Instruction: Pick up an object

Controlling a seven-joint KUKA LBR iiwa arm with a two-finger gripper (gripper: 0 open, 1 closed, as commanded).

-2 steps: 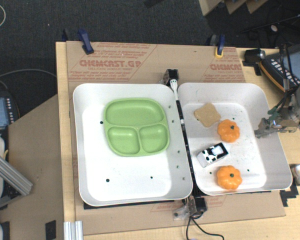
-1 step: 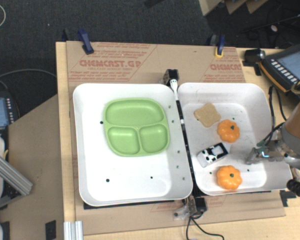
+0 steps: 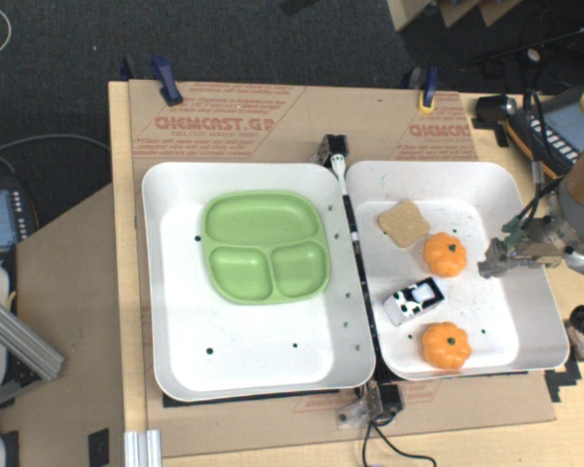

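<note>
Dark carpet surrounds a cardboard-topped bench [image 3: 273, 115] carrying two shallow white bins side by side. One bin, the left bin [image 3: 165, 290] as seen from above, holds a single pale green divided plate [image 3: 266, 246] with three compartments. Its neighbour, the right bin [image 3: 526, 329], holds four small objects: two orange toy pumpkins, one tan slice of toast [image 3: 403, 223], and one black-and-white cow-patterned toy [image 3: 415, 301].

One pumpkin [image 3: 445, 255] sits near the middle of that bin, just beside the toast; the other pumpkin [image 3: 444, 345] lies near the front edge, just below the cow toy.

Reaching in from the right, the grey arm's gripper [image 3: 496, 259] hangs over the right bin, near the middle pumpkin but apart from it. Whether its fingers are parted or closed cannot be told; nothing is visibly held.

That pumpkin looks light, rounded and probably smooth, so likely to slip or roll. A grasp across its widest part, from directly above, seems safest. It looks sturdy, not fragile.
</note>
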